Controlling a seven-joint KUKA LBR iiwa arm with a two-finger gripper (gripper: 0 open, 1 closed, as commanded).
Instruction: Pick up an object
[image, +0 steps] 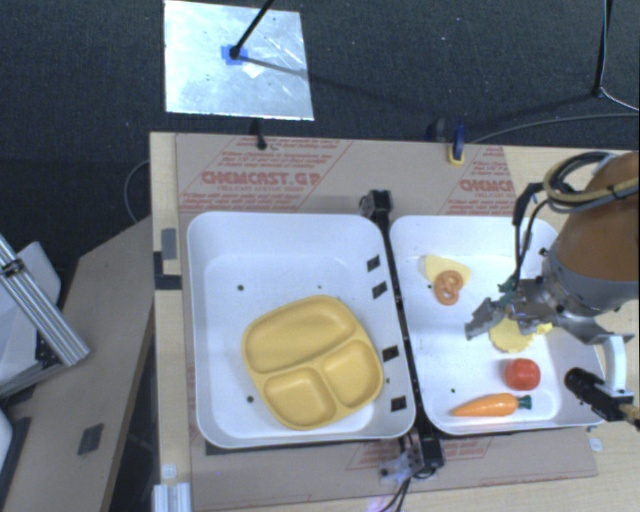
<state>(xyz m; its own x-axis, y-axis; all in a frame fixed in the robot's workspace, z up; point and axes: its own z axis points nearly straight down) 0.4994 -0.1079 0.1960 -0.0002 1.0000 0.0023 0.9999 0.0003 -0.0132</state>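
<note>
The right bin (560, 250) holds several toy foods. A pale yellow slice (437, 267) lies at its upper left, with an orange ring (448, 289) resting against it. A yellow disc (511, 339) lies mid-bin, a red tomato (521, 374) sits below it, and an orange carrot (487, 405) lies along the front wall. My gripper (503, 314) hangs over the middle of this bin, just above the upper edge of the yellow disc and partly covering it. I see nothing clearly held in it.
The left bin (230, 250) carries a yellow three-compartment plate (312, 360). A black divider (392, 310) runs between the bins. The arm's orange and grey body (600, 240) covers the right bin's right side. A silver sheet (237, 60) lies beyond the bench.
</note>
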